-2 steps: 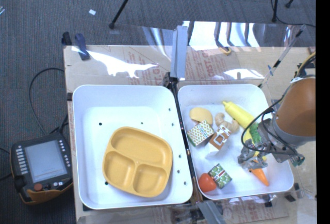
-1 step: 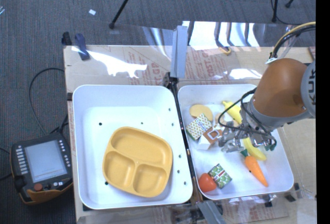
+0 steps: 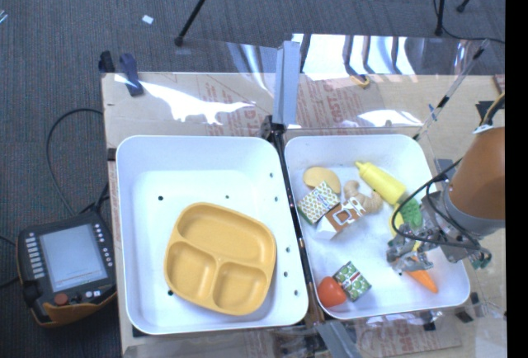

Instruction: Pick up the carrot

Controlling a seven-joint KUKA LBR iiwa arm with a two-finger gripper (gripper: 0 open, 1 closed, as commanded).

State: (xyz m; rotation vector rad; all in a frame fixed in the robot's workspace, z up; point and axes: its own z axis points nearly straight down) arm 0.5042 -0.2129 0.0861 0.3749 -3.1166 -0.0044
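The carrot (image 3: 424,280) is a small orange piece lying near the front right corner of the right bin (image 3: 375,146), its tip pointing toward the lower right. My gripper (image 3: 410,255) hangs low over the bin floor right above the carrot's upper left end, touching or almost touching it. The grey wrist and orange band (image 3: 487,175) rise from it to the right. A green item (image 3: 412,214) sits just behind the gripper, partly hidden by cables.
The right bin also holds a yellow bottle-shaped toy (image 3: 381,181), a checkered green box (image 3: 318,202), a brown carton (image 3: 345,214), a red tomato (image 3: 332,291) and a green-red box (image 3: 353,280). A yellow divided tray (image 3: 220,259) lies in the left bin (image 3: 144,175).
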